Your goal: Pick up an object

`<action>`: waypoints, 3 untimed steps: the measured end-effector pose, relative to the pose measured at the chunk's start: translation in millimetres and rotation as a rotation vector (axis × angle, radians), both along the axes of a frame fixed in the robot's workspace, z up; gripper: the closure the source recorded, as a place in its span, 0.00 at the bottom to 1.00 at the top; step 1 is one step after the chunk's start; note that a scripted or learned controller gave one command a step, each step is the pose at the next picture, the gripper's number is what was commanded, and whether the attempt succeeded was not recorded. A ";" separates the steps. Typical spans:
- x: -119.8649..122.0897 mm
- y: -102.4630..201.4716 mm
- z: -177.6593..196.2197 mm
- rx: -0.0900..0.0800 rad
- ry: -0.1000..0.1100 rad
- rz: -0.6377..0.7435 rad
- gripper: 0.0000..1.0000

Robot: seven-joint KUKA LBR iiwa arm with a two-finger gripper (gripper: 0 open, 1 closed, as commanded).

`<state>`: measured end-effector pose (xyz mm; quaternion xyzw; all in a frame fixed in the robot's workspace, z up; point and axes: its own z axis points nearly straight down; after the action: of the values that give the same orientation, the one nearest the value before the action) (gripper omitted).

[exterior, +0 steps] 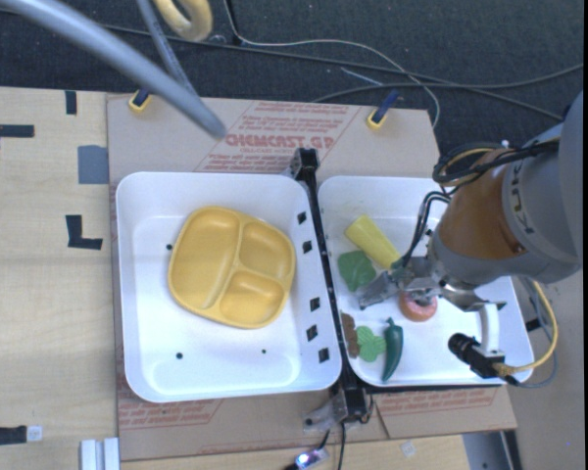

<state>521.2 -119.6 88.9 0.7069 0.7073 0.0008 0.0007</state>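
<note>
The right bin [517,352] holds several small items: a yellow block [370,240], a light green piece [355,267], a small green leafy piece [370,344], a dark green pepper [392,349] and a red-orange round item [418,307]. My gripper [400,284] hangs low over the middle of this bin, right beside the red-orange item and just right of the light green piece. The arm's wrist covers the top of the red-orange item. Whether anything sits in the gripper is hidden by the wrist.
The left bin [129,262] carries a yellow divided plate [232,265]. A black divider with clips [318,282] runs between the bins. A small brown piece [350,330] lies by the right bin's left wall. Cables trail across the bin's right side [485,351].
</note>
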 end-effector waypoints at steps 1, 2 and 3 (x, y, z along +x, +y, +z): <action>2.6 -5.7 13.6 -0.016 -0.016 -0.003 1.00; 3.9 1.5 74.1 -0.001 -0.001 0.001 1.00; 4.9 1.5 121.9 -0.001 -0.002 0.001 1.00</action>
<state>526.2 -118.1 210.8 0.7066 0.7077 0.0009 0.0018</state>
